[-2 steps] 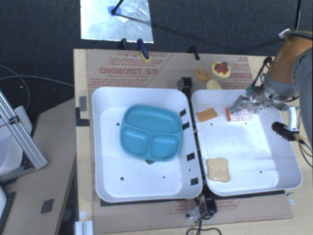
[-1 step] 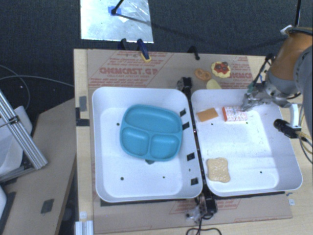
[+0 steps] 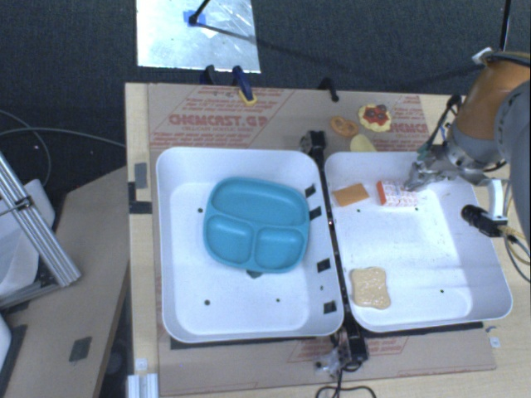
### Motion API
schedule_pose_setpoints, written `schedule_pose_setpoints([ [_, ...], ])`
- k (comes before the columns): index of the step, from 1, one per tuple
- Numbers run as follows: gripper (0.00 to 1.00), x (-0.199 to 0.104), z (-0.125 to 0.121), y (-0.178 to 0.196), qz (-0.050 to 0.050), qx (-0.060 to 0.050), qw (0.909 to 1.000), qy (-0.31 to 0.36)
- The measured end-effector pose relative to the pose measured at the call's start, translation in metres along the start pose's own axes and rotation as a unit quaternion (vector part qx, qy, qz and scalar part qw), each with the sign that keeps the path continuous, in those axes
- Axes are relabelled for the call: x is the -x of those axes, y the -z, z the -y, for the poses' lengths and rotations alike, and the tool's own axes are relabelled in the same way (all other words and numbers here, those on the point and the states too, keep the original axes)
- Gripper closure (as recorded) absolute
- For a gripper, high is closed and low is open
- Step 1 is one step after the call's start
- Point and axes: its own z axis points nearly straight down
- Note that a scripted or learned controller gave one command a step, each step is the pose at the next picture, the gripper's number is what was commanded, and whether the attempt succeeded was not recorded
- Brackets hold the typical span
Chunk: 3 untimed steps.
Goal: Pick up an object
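Camera view looks down on the worktop (image 3: 274,110) at a slant. Nearest, low in the right bin (image 3: 481,305), lies a pale toast-like slice (image 3: 370,288), flat and well apart from the rest. In the left bin (image 3: 178,305) a blue divided tray (image 3: 255,225) sits about the middle. Further back in the right bin, an orange cracker-like square (image 3: 350,194) lies near the divider, and just beside it a small red-and-white packet (image 3: 397,195). The hand (image 3: 417,178) hangs over the packet's far end, close to touching it; the packet looks like the likely target, though nothing shows between the fingertips. How wide the hand stands cannot be told, since the tips blur into the packet.

The packet looks light and thin, probably crinkly and a bit slippery; lying flat, it gives little edge, so a pinch across its narrow width seems best. Beyond the bins, on the cardboard, sit three small toy foods: an orange piece (image 3: 343,126), a round pizza-like piece (image 3: 375,117) and a pale yellow piece (image 3: 362,144), too small to name surely
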Motion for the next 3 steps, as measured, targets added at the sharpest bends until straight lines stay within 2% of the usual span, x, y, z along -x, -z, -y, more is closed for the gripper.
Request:
schedule_pose_setpoints([
  [1,1.0,0.001,0.015,0.002,0.002,0.002,1.0,-0.001],
  [2,1.0,-0.01,0.009,0.0,0.003,-0.001,1.0,-0.001],
  [3,1.0,0.002,0.03,0.002,0.002,0.002,1.0,-0.002],
])
